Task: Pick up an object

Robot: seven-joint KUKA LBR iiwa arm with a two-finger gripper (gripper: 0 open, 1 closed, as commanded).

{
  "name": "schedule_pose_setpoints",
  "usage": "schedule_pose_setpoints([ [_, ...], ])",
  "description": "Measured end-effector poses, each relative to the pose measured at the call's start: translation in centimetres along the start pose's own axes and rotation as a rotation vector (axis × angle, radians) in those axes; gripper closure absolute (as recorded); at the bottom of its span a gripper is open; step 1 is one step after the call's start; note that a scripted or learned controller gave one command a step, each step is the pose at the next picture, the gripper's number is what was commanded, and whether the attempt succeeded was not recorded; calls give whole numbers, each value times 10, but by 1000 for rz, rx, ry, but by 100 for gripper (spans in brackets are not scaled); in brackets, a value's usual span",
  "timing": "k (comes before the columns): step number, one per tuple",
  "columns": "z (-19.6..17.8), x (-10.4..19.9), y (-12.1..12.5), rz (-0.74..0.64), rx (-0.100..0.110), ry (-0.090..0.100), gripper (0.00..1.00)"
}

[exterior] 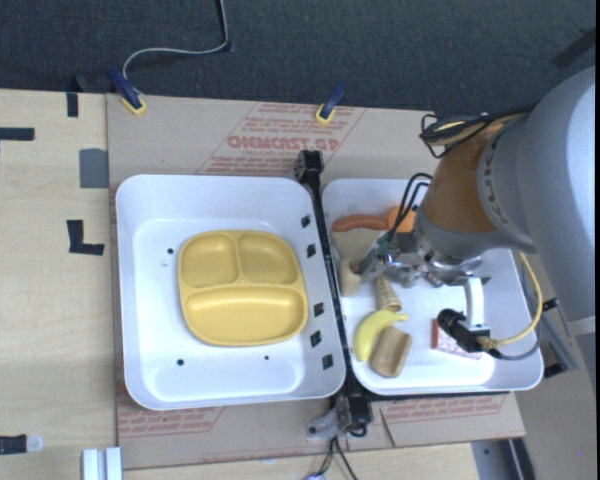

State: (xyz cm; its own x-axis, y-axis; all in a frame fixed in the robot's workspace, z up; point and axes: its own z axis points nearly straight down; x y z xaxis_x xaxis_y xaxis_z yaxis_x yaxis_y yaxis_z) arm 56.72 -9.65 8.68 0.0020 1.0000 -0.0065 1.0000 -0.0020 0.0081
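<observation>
My gripper (388,266) hangs low over the left part of the right bin (515,373), under the grey wrist with its orange band. Just below it lies a small tan cylinder (386,294). A yellow banana (370,332) and a brown block (391,353) lie side by side nearer the front of that bin. An orange carrot-shaped piece (363,223) sits behind the gripper near the divider. A red and white item (444,339) lies to the right, partly under a black part of the arm. The wrist hides whatever lies directly beneath it.
The left bin (145,298) bears a yellow divided plate (243,287). A black divider (325,268) runs between the bins. A yellow cable (515,340) loops off the arm over the right bin's right side.
</observation>
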Motion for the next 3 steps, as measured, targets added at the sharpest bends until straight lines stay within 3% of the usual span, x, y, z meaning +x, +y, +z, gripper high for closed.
schedule_pose_setpoints([
  [2,0,0,-12,-1,1,1,0],
  [3,1,-1,11,-1,6,3,0],
])
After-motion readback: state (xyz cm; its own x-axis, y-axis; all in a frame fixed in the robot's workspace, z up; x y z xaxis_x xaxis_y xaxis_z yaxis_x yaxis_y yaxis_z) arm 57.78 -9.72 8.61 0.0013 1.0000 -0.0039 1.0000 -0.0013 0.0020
